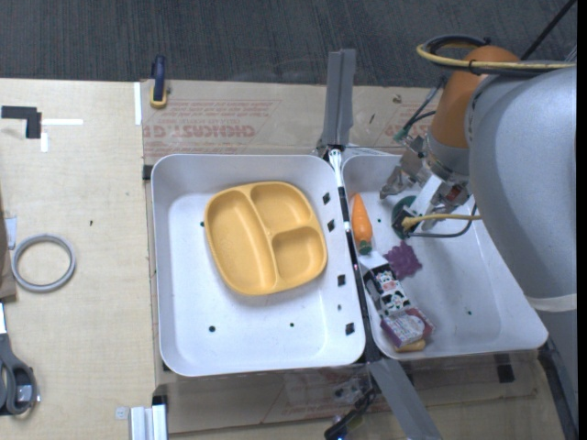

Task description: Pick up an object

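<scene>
The right bin [477, 314] holds an orange carrot [361, 221] against its left wall. Below the carrot lie a purple grape cluster [404, 260], a small black-and-white patterned item [388, 290] and a pink-purple packet [405, 328]. My gripper [401, 183] hangs low over the far left corner of this bin, just right of and above the carrot's top. The wrist hides its tips. In the left bin [183, 337] a yellow divided plate [266, 236] lies flat.
The grey arm covers the right bin's right side. A metal rail [339, 99] stands between the bins at the back. On the bench at left lie a grey tape ring [41, 262], scissors [14, 385] and a blue-handled tool [159, 81].
</scene>
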Robot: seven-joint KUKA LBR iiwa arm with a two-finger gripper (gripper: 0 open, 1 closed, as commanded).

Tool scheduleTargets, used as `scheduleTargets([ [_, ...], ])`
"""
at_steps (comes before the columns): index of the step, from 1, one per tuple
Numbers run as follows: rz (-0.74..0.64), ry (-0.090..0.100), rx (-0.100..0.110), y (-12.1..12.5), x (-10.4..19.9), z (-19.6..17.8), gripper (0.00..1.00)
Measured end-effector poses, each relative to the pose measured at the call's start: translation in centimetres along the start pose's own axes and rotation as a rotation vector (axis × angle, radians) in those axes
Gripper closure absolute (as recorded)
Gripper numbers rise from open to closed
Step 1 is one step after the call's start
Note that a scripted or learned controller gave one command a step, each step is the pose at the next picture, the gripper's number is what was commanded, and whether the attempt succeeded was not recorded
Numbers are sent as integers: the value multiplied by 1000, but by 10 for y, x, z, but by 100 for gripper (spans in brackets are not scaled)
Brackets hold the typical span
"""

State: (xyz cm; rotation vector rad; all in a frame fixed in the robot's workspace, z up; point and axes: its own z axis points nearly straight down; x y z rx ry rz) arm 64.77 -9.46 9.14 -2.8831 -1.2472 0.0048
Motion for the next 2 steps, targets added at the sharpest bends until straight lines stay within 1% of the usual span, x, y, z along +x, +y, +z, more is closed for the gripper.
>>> scheduleTargets([
  [1,331,-2,2,-7,-14,1,0],
  [2,612,-1,1,-3,-16,1,0],
])
